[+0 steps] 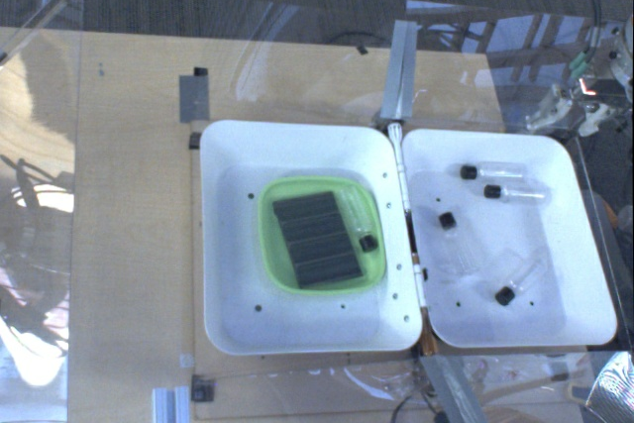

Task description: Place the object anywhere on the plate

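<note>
Gripper [586, 102] parked off right bin's [584, 213] far corner, blurred; I cannot tell its opening or any load. Four clear black-capped vials [492, 192] lie scattered in that bin. Green plate [269, 213] in left bin [223, 243] carries dark block [315, 239], plus small black cap [369, 242] beside it. Risks, my read: clear vials roll or slip when pinched; block leaves little free plate, so a drop may bounce off.

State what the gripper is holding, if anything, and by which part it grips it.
It cannot be told: at the view's right edge the arm shows indistinctly, with nothing visibly held.
</note>
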You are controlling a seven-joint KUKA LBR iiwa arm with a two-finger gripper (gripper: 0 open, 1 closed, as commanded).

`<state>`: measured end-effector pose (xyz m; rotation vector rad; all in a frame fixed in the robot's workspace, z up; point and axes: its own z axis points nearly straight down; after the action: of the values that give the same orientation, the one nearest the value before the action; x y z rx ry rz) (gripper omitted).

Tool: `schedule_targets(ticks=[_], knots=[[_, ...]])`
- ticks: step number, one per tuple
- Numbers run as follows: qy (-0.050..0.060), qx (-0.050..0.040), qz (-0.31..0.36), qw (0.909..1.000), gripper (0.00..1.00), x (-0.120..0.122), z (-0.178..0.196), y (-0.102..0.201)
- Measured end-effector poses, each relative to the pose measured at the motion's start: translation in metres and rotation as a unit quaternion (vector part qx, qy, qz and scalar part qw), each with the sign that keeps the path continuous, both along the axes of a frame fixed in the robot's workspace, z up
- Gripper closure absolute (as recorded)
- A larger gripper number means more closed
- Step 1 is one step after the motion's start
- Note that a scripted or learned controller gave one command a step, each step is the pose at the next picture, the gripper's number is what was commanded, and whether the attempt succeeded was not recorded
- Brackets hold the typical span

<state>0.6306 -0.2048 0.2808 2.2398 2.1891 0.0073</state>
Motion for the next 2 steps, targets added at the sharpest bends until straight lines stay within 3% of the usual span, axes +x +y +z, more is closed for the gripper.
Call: schedule_targets(ticks=[1, 2], knots=[[-0.001, -0.0008, 0.032, 0.9995, 0.0, 0.037, 0.068, 0.005], [-0.001, -0.0003, -0.003, 1.0, 0.0, 0.04, 0.122, 0.001]])
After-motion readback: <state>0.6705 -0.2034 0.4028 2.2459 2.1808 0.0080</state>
